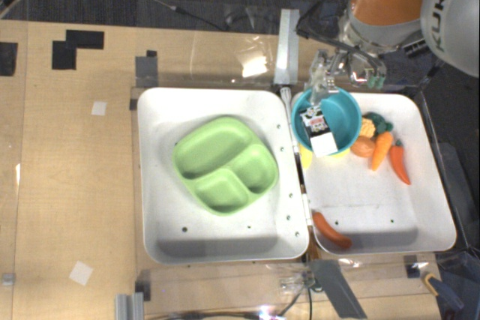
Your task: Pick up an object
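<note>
The fingers [321, 83] are clamped on the rim of the teal bowl [335, 118], which hangs tilted over the rear-left corner of the right bin [375, 198]. In that bin, a red sausage [331, 229] lies at the near edge; carrots [388, 151] lie farther back beside the bowl. The left bin [157, 161] carries a green divided plate [225, 163].

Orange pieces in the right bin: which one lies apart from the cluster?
The sausage-shaped piece at the right bin's near-left corner. The carrots lie bunched beside the teal bowl.

A green divided plate [225, 165] lies in the left bin [150, 183].
</note>
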